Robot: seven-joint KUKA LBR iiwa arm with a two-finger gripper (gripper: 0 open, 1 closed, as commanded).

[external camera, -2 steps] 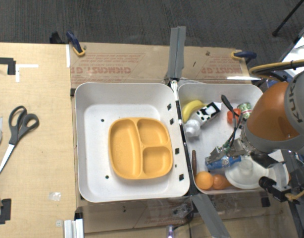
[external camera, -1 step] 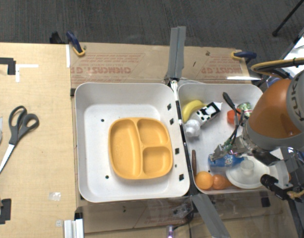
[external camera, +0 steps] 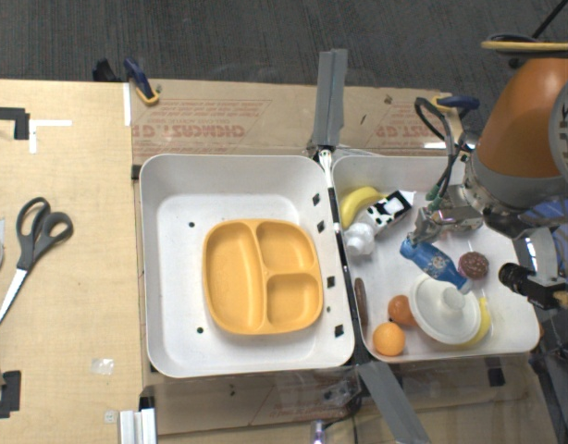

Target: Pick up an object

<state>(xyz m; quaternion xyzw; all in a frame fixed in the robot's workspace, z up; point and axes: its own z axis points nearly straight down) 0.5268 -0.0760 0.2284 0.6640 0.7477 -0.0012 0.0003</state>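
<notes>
Nearest the bottom of the frame, in the right bin (external camera: 515, 340), sit an orange ball (external camera: 388, 339), a second orange fruit (external camera: 401, 310) and a white bowl (external camera: 446, 311) with a yellow rim showing behind it. Just above the bowl lies a blue packet (external camera: 435, 260), the thing I seem to be after, with a brown round cookie (external camera: 473, 265) beside it on the right.

The packet's long axis runs on a slant, from upper left down to lower right; its upper end points toward my jaws (external camera: 438, 218), its lower end toward the bowl.

My jaws hang over that upper end, right of centre in the frame. I cannot tell how far apart they are, nor whether they hold anything.

I judge this is the reach or the grasp, not the lift. The next move calls for closing across the packet's narrow width, clear of bowl and cookie.

Farther up lie a banana (external camera: 358, 202) and a black-and-white toy (external camera: 388, 210). The left bin (external camera: 173, 183) holds a yellow divided plate (external camera: 263, 276).
</notes>
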